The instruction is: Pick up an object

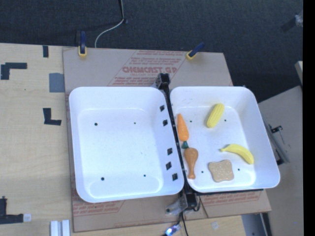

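Two shallow white plastic bins stand side by side on a brown cardboard sheet (pixel 147 65), and their inner rims touch along the middle. The left bin (pixel 118 146) shows a bare white floor with a few small dark dots. The right bin (pixel 248 98) holds all five toy foods. A yellow plastic corn cob (pixel 215 115) lies in its far half, a little tilted. An orange plastic carrot (pixel 182 127) lies against the inner wall, with its green end toward the near side. Just beside that end lies a brown toy chicken drumstick (pixel 190 161), also along the inner wall. A yellow toy banana (pixel 239 153) lies near the outer side, and a tan toy slice of toast (pixel 220 170) lies flat just beside it, near the front wall. None of the five is lifted; each rests on the floor of the bin. About the pincer, whether it is open or closed, I cannot tell. Two blue and yellow clamps (pixel 81 44) hold the far edge of the cardboard.
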Motion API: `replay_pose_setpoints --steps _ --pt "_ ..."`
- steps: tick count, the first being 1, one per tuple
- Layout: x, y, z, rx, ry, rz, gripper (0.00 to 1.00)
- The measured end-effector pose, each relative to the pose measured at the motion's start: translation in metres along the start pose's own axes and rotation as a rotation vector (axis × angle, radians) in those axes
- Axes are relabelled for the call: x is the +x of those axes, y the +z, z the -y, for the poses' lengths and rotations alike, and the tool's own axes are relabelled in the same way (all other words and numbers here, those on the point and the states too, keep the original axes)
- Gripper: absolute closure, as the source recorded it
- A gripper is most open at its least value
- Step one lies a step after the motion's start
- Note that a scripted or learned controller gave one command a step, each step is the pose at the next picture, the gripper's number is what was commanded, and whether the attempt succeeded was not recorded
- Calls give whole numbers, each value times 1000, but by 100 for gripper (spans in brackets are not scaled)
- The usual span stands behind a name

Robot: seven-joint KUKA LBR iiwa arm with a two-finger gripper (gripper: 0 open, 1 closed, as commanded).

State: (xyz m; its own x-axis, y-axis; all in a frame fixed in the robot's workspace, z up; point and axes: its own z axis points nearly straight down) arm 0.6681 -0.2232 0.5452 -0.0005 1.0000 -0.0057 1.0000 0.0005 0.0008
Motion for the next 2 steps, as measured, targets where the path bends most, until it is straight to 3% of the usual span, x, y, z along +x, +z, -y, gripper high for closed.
replay_pose_setpoints --steps 2 --pt "2 -20 -1 -1 -2 5 100"
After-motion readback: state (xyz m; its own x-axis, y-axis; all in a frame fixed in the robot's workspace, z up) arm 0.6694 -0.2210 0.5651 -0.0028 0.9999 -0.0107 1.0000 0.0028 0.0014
